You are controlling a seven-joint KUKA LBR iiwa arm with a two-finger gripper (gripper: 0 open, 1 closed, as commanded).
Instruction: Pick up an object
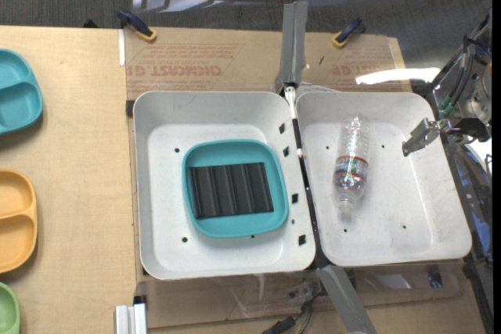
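Observation:
A clear plastic bottle (351, 163) with a coloured label band lies lengthwise in the middle of the right white bin (407, 203), cap end toward the front. My gripper (420, 138) hangs at the right bin's right side, to the right of the bottle and apart from it, with nothing visibly in it. A teal square tray (205, 227) with a dark ribbed insert rests in the left white bin (156, 168).
The grey arm (473, 102) reaches in over the right bin's right rim. Brown cardboard (203, 62), held by two clamps (137, 25), lies behind the bins. On the bench at the far left sit teal (14, 102), orange (14, 219) and green (5, 310) divided plates.

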